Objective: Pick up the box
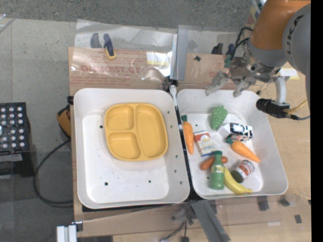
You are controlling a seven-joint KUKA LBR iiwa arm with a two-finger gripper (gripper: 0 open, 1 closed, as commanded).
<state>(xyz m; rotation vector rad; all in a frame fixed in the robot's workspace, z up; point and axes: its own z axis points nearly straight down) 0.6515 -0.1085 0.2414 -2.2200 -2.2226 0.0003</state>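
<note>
The box (pixel 204 142) is a small orange-and-white carton lying flat in the right bin (pixel 270 135), near its middle left. My gripper (pixel 228 85) hangs above the bin's far edge, well beyond the box, with its two fingers spread open and nothing between them.
Around the box lie a carrot (pixel 188 136), a green grape bunch (pixel 218 117), a black-and-white carton (pixel 238 131), a second carrot (pixel 245 150), a green bottle (pixel 217 171), a banana (pixel 235 183) and a small can (pixel 244 169). A yellow divided plate (pixel 135 131) sits in the left bin (pixel 96 170).
</note>
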